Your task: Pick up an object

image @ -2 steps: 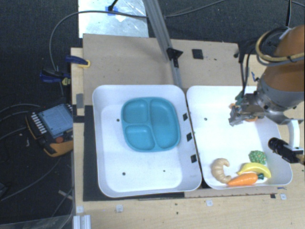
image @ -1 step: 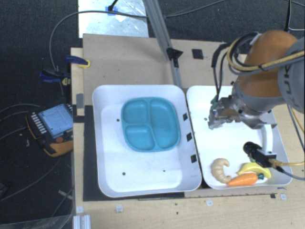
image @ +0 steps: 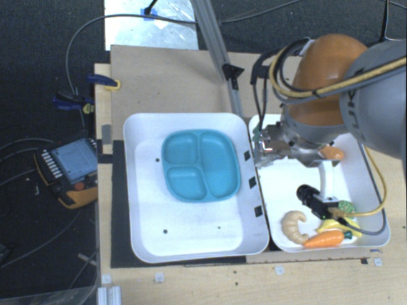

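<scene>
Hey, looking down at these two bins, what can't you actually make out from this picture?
Camera view, far end of the right bin: covered by the arm, so anything lying beneath is hidden.
Camera view, the orange piece: partly under the arm, so I can't tell what it is.
Camera view, the green piece and yellow piece by the carrot: too small and crowded to identify.

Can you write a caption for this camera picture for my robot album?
Robot arm over the right bin with a croissant and carrot; blue plate in the left bin.
</scene>
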`<action>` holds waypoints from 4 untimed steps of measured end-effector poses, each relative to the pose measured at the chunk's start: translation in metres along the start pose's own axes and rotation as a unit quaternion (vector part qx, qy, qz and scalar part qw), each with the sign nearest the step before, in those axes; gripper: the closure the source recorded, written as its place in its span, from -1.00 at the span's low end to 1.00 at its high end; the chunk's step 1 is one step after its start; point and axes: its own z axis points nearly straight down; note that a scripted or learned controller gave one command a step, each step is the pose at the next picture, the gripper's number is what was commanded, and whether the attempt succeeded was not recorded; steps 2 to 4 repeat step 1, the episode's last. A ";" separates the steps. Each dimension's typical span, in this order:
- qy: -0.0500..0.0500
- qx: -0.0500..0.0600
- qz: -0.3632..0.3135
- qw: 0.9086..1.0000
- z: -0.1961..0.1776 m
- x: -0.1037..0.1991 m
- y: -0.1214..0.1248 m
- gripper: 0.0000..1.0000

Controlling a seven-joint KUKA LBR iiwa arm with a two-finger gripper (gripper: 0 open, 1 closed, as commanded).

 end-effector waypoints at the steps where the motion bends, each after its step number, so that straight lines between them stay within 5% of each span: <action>1: 0.000 0.000 0.000 1.000 0.007 0.056 0.010 1.00; 4: 0.000 0.000 0.000 1.000 0.007 0.056 0.010 1.00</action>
